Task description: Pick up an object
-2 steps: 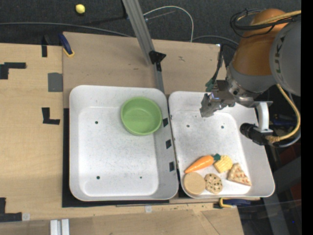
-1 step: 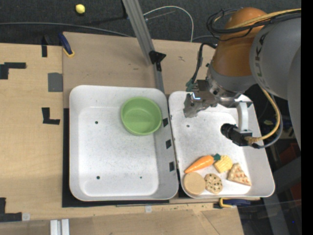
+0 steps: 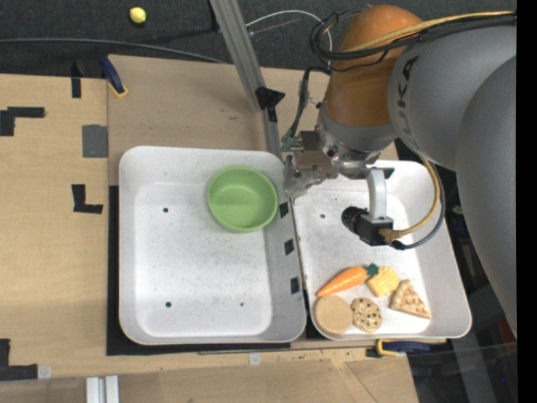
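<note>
Over the divider btwn the two bins, my gripper (image 3: 300, 175) hangs at the far end; I can't tell its state from this angle. The green bowl (image 3: 242, 198) sits just left of it in the left bin (image 3: 159, 250). Carrot (image 3: 342, 280), corn (image 3: 383, 280), pizza slice (image 3: 410, 299), cookie (image 3: 366, 314) cluster near-right, well apart.

Fixed overhead camera, slanted onto both bins (image 3: 134, 225)
</note>
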Motion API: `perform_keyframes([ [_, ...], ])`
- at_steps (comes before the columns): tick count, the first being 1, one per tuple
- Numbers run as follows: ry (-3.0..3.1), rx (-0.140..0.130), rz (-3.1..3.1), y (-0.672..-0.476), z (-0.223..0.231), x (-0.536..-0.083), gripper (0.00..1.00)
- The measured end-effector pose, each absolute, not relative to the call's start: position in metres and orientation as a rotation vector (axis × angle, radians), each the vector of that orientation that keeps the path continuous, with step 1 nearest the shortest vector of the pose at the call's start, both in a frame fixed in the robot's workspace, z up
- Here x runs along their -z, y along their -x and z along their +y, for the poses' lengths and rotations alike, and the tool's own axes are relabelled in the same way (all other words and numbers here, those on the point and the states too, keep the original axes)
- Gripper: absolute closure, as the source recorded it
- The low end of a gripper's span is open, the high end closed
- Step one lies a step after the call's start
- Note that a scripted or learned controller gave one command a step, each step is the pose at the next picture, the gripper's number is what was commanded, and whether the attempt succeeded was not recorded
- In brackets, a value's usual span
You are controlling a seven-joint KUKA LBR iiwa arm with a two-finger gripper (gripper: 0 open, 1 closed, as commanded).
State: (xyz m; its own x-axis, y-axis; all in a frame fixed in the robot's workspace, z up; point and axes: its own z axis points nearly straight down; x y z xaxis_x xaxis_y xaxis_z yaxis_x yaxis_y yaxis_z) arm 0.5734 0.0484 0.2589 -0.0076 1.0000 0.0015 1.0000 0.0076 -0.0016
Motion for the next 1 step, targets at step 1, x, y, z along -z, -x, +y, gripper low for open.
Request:
perform_keyframes([
  [1,2.213,-0.002,-2.227,-0.578,0.097,-0.2531,1.0],
])
